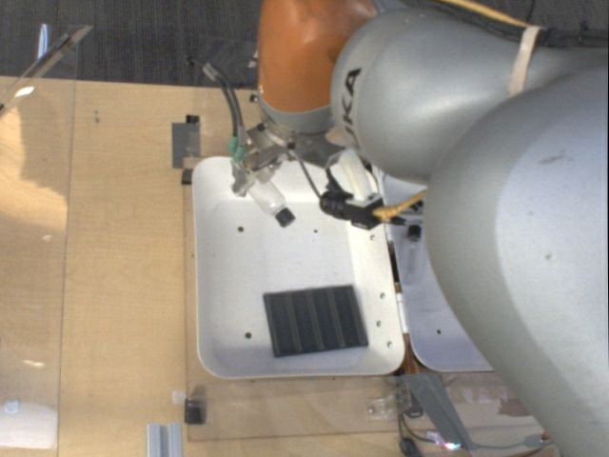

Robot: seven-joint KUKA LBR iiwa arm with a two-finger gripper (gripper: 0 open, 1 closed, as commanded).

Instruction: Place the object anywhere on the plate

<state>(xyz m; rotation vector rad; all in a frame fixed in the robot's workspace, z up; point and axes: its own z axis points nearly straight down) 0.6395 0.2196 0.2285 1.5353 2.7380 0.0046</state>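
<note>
gripper (259, 181) low over the far end of the left bin (217, 284), hanging under the orange band of the arm (400, 84). how far open: cannot tell, blurred against the white floor. small dark piece (284, 217) right at its lower tip, likely the object, though hard to tell apart from the gripper's own parts; no way to say whether held or merely touched.

risks from here:
- lifting away with nothing, if the grasp never closed on the piece.
- dropping it short, onto bare bin floor, since the dark ribbed plate (315, 320) sits well apart at the near end of the same bin.
- landing on the plate's ribs and sliding or rolling off an edge, if released tilted or from high up.
- snagging the black cable (347, 208) looped beside the wrist during the sweep toward the plate.

containers: left bin with the plate and the small piece, otherwise bare white floor with a few dots. right bin (438, 346) on the tabletop (105, 255), mostly hidden behind the arm; contents impossible to tell.
</note>
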